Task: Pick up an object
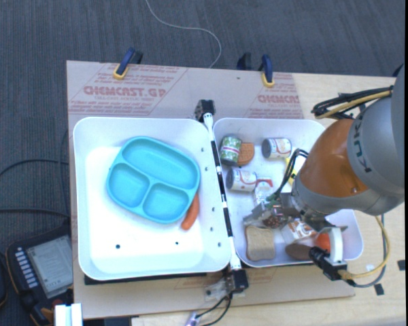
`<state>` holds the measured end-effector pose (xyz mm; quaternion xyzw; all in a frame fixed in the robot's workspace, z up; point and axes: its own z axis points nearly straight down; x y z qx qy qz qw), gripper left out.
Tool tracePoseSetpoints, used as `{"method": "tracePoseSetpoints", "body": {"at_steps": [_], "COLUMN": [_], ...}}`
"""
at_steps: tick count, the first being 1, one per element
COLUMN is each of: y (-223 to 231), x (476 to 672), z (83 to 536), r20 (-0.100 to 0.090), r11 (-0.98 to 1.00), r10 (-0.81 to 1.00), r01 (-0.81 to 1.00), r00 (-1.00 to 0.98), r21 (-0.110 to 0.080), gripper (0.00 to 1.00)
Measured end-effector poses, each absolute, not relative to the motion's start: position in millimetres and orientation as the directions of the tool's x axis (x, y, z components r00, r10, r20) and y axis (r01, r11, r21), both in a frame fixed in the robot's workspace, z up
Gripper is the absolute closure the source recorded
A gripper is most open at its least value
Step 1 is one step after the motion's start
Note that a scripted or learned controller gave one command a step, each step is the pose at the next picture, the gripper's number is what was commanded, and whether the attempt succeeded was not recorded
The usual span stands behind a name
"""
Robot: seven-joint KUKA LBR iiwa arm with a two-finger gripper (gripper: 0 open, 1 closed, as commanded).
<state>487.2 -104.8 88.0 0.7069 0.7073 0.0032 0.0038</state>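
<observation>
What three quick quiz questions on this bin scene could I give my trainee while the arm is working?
1. True or false: the blue divided plate lies in the right bin.
2. Which thing lies against the plate's lower right edge? A) a can B) an orange carrot C) a slice of bread
3. Over which bin is the gripper reaching?

Key
1. False: it lies in the left bin.
2. B.
3. The right bin, down among the cluttered items just above the slice of bread.
</observation>
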Motion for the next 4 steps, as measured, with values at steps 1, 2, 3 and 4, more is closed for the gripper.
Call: {"method": "tracePoseSetpoints", "body": {"at_steps": [1, 2, 3, 4], "y": [-105.3, 6.0, 109.2, 140.9], "x": [487.7, 484.0, 524.3, 487.5], "z": [98.3, 184.4, 197.3, 219.0], "r20": [-0.001, 0.001, 0.000, 0.000], "r11": [0.000, 0.002, 0.003, 0.002], "r10": [1.000, 1.000, 1.000, 1.000], "r01": [1.000, 1.000, 1.000, 1.000], "r00": [0.000, -0.002, -0.003, -0.002], "r21": [0.011, 0.000, -0.002, -0.002], "gripper": [1.00, 1.00, 1.00, 1.00]}}
